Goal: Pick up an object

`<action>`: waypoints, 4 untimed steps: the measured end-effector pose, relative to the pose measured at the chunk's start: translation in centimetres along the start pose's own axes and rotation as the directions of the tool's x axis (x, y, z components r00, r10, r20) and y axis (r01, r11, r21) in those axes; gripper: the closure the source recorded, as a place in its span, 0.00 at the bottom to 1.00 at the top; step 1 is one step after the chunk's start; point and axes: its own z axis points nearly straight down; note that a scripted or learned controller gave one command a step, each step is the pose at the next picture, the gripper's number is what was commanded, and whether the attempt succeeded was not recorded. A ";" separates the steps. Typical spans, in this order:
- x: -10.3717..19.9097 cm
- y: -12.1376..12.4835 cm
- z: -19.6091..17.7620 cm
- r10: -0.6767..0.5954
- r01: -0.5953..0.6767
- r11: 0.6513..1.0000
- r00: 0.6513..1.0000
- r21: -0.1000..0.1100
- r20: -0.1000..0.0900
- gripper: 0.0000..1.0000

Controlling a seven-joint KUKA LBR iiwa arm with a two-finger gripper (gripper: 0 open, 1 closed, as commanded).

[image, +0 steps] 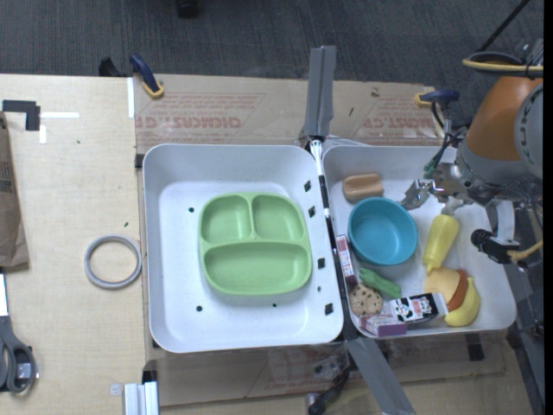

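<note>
The right bin (406, 156) holds several items. There is a blue bowl (382, 231), a tan bread roll (363, 186) and a yellow squeeze bottle (439, 240). Toward the front lie a cookie (365, 300), a green pod (378, 281), a small milk carton (416, 309), a banana (465, 308) and an orange-red fruit (442, 281). My gripper (434, 199) hovers at the back right of this bin, just above the yellow bottle's top and right of the bowl. Its fingers are spread open with nothing between them.
The left bin (164, 258) holds a green divided plate (255, 243). A grey tape ring (113, 260) lies on the bench to the left, with scissors (15, 363) near the front left corner. A metal divider post (320, 93) stands between the bins at the back.
</note>
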 end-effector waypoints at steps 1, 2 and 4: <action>1.4 -3.1 -0.1 -0.036 0.036 0.999 0.999 -0.002 0.001 0.00; -0.9 -7.4 -0.1 -0.166 0.166 0.986 0.986 -0.004 0.004 0.00; 1.8 -0.5 -9.0 -0.032 0.032 0.999 0.999 0.000 0.001 1.00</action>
